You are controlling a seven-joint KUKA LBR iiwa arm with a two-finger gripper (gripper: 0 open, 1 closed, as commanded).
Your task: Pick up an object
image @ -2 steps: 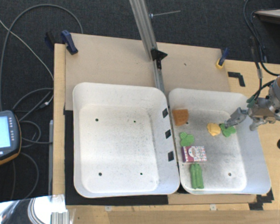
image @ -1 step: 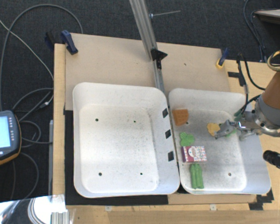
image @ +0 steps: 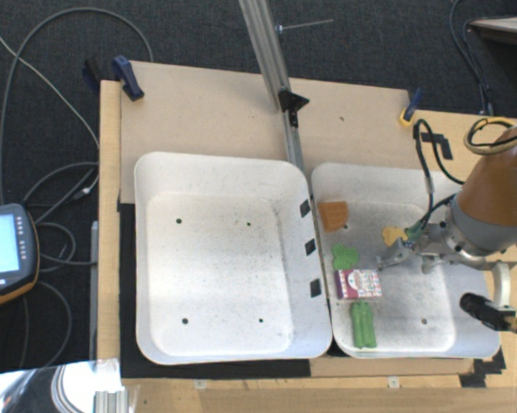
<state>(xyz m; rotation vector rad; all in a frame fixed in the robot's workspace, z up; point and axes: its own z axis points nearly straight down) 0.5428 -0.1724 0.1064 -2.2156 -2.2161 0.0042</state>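
- The arm is at the reaching step — it comes in from the right and hangs over the right bin, and nothing is picked up yet.
- The gripper sits at the end of the grey wrist, pointing left toward the middle of the bin.
- I cannot tell how the tool is set, because it is small and dark against the wrist. I see nothing held in it.
- The things to pick all lie in the right bin. A small yellow piece is just beside the gripper tip, maybe touching it.
- A purple and white packet lies a bit lower and to the left, near the tool.
- A light green thing sits just above the packet, and a longer green thing lies below it, near the bin's front edge.
- An orange block rests near the wall between the two bins.
- The left bin has bare white floor.
- I think the next move is to go straight down on one thing — the yellow piece is closest — then squeeze and lift.
- The toys sit close together, so the tool could bump a neighbour or push the piece away.
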